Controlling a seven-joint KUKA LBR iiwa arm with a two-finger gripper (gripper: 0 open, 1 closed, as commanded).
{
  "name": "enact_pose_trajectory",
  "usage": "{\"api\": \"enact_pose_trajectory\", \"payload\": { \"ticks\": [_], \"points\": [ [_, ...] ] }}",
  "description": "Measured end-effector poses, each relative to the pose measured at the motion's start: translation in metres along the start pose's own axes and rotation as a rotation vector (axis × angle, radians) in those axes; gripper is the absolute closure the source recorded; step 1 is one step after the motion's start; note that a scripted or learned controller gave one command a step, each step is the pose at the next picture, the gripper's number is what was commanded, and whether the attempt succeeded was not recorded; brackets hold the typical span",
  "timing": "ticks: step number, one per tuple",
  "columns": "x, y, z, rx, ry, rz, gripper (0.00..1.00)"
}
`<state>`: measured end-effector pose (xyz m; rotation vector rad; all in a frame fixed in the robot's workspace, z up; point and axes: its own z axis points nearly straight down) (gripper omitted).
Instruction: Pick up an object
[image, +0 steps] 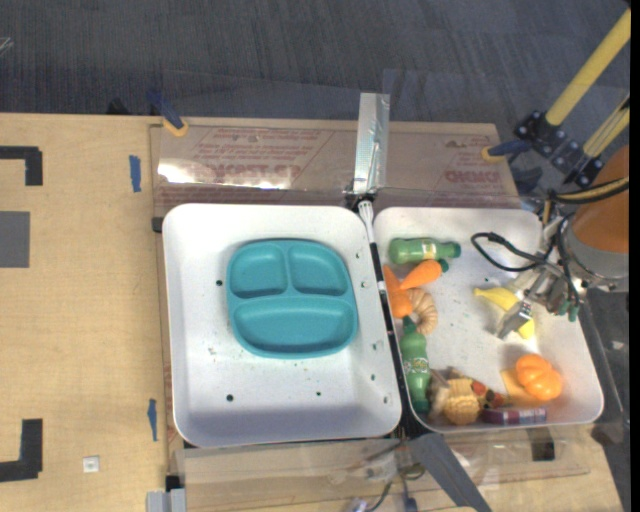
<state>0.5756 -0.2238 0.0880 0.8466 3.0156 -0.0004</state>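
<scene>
Progress on the pick looks partial to us; our hand (522, 312) is down inside the right bin (590, 400), among the small objects, with its metal fingers (516, 323) around or just against a yellow object (497, 297) lying near the bin's middle; we cannot tell whether those fingers are open or closed, nor whether the yellow piece sits truly between them, so we count nothing as held yet; what is left, as we judge it, is a firm closing on the piece and a lift clear of the bin. Other candidates lie close by; an orange pumpkin-like toy (536, 376) sits just below the hand toward the bin's near wall; a green bottle (422, 249) and an orange carrot shape (418, 275) lie along the left side of that bin; a heap of mixed toys (462, 398) fills its near left corner. The left bin (190, 380) bears a teal divided plate (292, 297). Our arm (603, 228) reaches in from the right, its orange band above the wrist, the hand tilted down and leftward with a black cable (500, 250) looping beside it over the tabletop (70, 300).
</scene>
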Motion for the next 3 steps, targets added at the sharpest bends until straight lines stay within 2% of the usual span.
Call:
{"api": "enact_pose_trajectory", "payload": {
  "ticks": [1,2,3],
  "points": [
    [-0.004,0.002,-0.014,-0.001,-0.014,-0.002,1.00],
    [0.006,0.082,-0.044,-0.004,0.000,-0.046,1.00],
    [0.058,0.150,-0.130,-0.005,0.000,0.086,1.00]
  ]
}}
